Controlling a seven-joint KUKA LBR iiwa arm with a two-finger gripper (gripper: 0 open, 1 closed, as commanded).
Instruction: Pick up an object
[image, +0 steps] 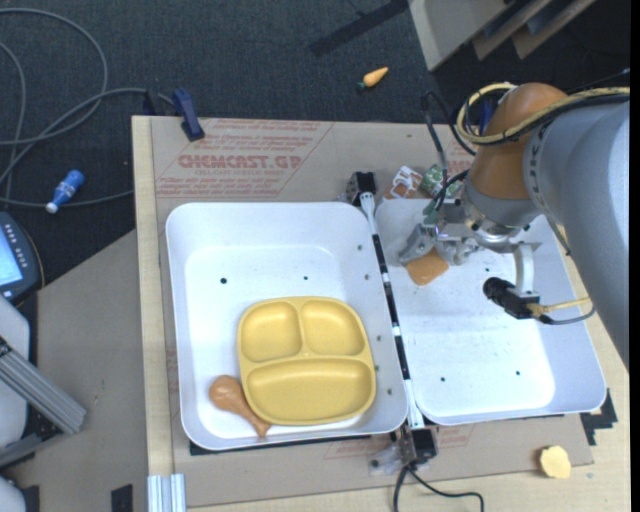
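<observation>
Your two-finger gripper sits tight by the right white bin's left wall, pinching a small orange chunk; plenty of open floor below it.

Two white bins with small black dots sit on brown cardboard printed in red; the divided plate is yellow, the drumstick-shaped toy orange, the arm grey with orange.

Dark carpet floor with trailing grey cables.
</observation>
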